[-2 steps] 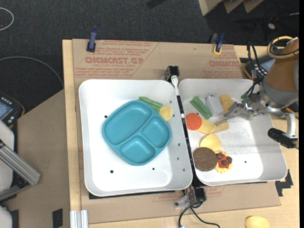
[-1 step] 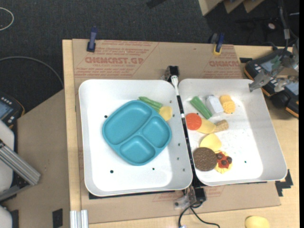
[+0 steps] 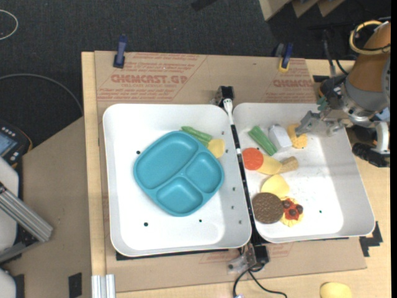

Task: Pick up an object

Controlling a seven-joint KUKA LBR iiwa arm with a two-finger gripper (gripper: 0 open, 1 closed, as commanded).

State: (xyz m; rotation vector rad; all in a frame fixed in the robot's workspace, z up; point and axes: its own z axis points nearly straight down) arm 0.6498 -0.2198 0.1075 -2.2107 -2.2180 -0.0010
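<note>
My gripper (image 3: pixel 303 129) hangs low over the back of the right bin (image 3: pixel 347 185), reaching in from the right. Its tip is right beside a small yellow-orange piece (image 3: pixel 300 141) and a white block (image 3: pixel 280 134); I cannot tell whether it touches either. Left of them lies a green stick (image 3: pixel 263 139). Further forward are an orange-red round piece (image 3: pixel 252 158), a tan and yellow piece (image 3: pixel 279 164), a yellow wedge (image 3: pixel 275 184), a brown disc (image 3: pixel 267 207) and a small red and yellow item (image 3: pixel 292 211).
The left bin (image 3: pixel 124 185) holds a blue divided plate (image 3: pixel 178 172), with a green pod (image 3: pixel 196 133) and a yellow lump (image 3: pixel 216 146) at its back right corner. A black divider (image 3: pixel 234 143) runs between the bins. Cables and a black fitting lie at the right.
</note>
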